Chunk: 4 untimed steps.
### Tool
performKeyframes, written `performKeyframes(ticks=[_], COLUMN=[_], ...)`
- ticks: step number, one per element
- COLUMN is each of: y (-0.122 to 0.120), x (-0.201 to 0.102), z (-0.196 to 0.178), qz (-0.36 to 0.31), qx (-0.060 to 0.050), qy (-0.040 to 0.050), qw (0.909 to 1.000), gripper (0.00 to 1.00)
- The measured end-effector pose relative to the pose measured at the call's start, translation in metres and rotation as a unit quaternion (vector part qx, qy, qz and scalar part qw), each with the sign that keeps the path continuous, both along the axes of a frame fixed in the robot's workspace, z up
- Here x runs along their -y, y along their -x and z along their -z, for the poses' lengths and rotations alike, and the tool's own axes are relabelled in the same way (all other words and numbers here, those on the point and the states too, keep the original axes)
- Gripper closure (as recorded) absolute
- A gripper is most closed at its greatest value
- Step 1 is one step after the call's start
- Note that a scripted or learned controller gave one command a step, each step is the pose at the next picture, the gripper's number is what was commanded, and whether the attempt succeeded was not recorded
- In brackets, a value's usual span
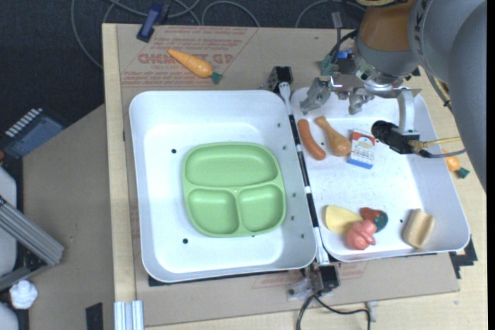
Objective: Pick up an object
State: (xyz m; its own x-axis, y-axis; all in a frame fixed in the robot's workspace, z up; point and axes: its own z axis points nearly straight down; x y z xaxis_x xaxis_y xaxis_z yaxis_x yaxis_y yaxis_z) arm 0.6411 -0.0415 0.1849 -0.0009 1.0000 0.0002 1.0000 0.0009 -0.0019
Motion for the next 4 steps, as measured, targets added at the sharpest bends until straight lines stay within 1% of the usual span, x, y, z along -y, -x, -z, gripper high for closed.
performKeyframes(ticks=[1, 2, 3, 4], y=[0.049, 0.024, 0.001, -0.011], x=[0.088, 0.015, 0.051, 0.05], z=[0.045, -0.001, 0.066, 0.099], qz=[0.002, -0.001, 0.001, 0.0], qx=[-0.001, 0.003, -0.001, 0.001], qy=[0.0015, -0.0003, 0.0003, 0.0004], qw=[1.0, 1.0, 1.0, 1.0], gripper=[0.0, 0.0, 0.0, 0.0])
